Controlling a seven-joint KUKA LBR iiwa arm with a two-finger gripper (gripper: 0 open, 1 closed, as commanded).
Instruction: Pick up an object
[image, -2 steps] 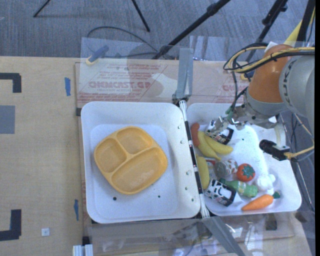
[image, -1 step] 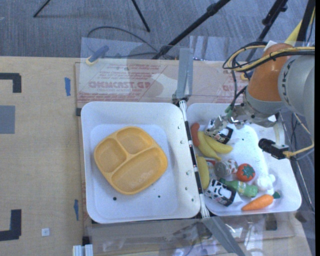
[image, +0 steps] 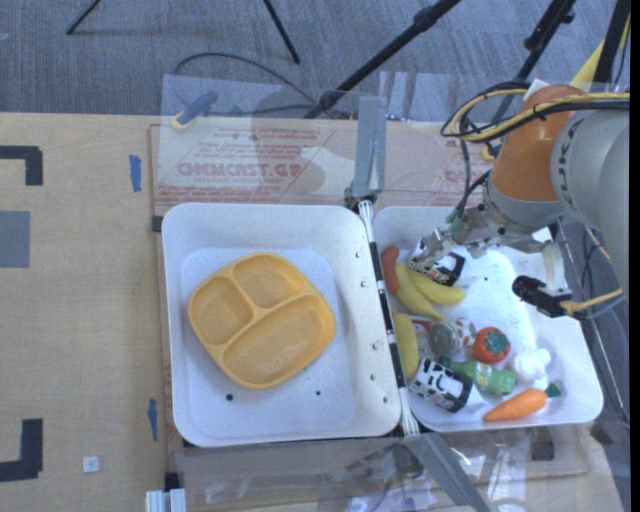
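Note:
My gripper (image: 438, 261) hangs low over the back left part of the right bin (image: 575, 345), right above a bunch of yellow bananas (image: 432, 289). It looks to be touching or nearly touching the bananas, and nothing is seen held in it. Another banana (image: 406, 346) lies along the bin's left wall. Toward the front lie a red tomato (image: 491, 344), an orange carrot (image: 515, 405), a black-and-white cow toy (image: 442, 384) and a green item (image: 496, 380).
The left bin (image: 190, 400) holds a yellow divided plate (image: 262, 318). A hinged divider (image: 383, 310) separates the bins. A red piece (image: 389, 257) sits by the divider, and a white lump (image: 536, 362) lies near the carrot. Cables and the arm's black fitting (image: 540, 296) overhang the right bin.

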